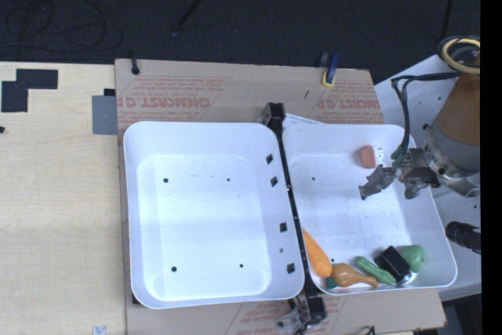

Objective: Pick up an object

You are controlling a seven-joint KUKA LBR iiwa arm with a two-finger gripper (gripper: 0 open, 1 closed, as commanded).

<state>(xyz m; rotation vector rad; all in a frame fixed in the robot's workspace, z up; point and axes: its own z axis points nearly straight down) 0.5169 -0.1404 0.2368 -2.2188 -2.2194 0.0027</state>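
My gripper hangs over the right side of the right bin, reaching in from the right. Its two dark fingers are spread apart and open, with nothing between them. A small pinkish-red block lies just up and left of the gripper, near the bin's far wall. Along the bin's near edge lie an orange carrot, a tan-orange piece, a long green item, a black object and a green rounded object.
The left bin sits beside the right one, with a black divider strip between them. Both rest on brown cardboard. The arm's orange band and cables stand at the right edge.
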